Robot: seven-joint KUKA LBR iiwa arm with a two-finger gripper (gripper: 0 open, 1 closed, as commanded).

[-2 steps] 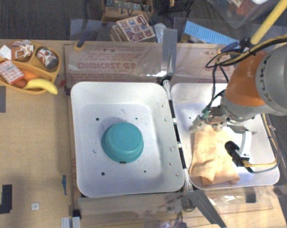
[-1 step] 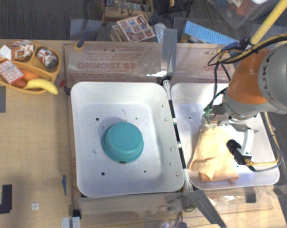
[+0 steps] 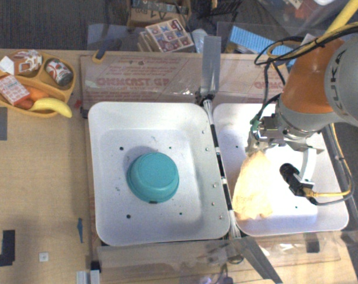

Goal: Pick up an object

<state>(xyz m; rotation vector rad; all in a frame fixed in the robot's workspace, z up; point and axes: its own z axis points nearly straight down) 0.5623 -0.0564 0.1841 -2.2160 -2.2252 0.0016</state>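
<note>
Your gripper (image 3: 263, 148) hangs low in the right bin (image 3: 321, 218), directly over the cloth (image 3: 254, 188), likely placed for a grab; you cannot tell its opening or whether it holds anything. The cloth, pale yellow and crumpled, fills that bin's 8 o'clock corner. The teal bowl (image 3: 153, 177) sits upside down, mid left bin (image 3: 107, 123).

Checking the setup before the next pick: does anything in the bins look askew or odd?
Mostly tidy. The teal bowl sits upside down in the left bin. In the right bin, a pale yellowish object rests against the left wall, below the gripper.
</note>
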